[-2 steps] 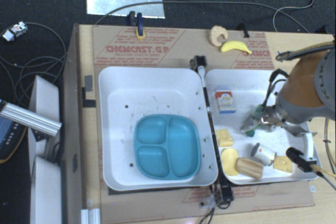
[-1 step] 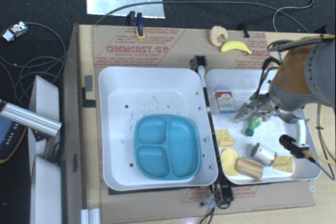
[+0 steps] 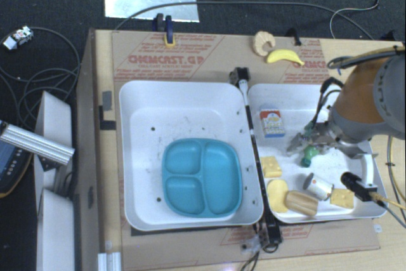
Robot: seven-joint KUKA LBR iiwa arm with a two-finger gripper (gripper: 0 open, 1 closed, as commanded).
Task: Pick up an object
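Starting left of the right bin (image 3: pixel 257 105), a blue divided plate (image 3: pixel 203 176) is seen in the left bin (image 3: pixel 146 98). Inside the right bin, a small carton (image 3: pixel 273 123) lies near its back-left corner, yellow blocks (image 3: pixel 271 167) and a wooden cylinder (image 3: pixel 301 202) along its front. The gripper (image 3: pixel 304 144) is lowered at its middle beside a green object (image 3: pixel 309 154); finger state cannot be told.

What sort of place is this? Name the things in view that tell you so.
Probably a robotics lab set up for grasping trials: a robot arm reaches over two white bins, toy food such as a banana lies about, and loose cables run across the dark floor.
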